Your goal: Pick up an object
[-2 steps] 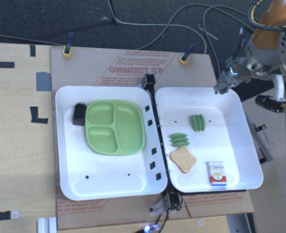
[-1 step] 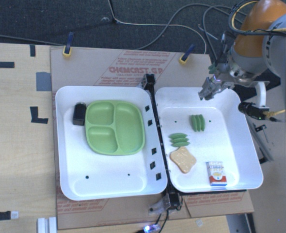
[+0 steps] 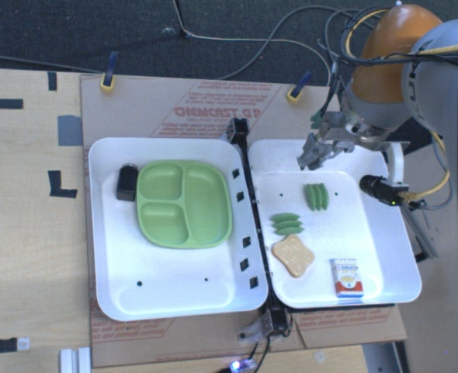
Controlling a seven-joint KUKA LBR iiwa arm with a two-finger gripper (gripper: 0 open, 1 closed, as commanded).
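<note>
Green pea pods (image 3: 317, 196), long axis near-vertical

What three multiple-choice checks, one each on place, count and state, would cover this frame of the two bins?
1. Where does the green divided plate lie?
A. in the left bin
B. in the right bin
C. on the cardboard outside the bins

2. How many green pod-like pieces lie in the right bin?
A. one
B. two
C. four

3. What is the state of the toast slice?
A. held by the end effector
B. lying on the bin floor, apart from the end effector
C. resting on the green plate

Answers:
1. A, the plate sits in the left bin beside a small black object.
2. B, one pod piece lies above another.
3. B, the toast lies near the small box, while the end effector hangs over the bin's far edge.
</note>
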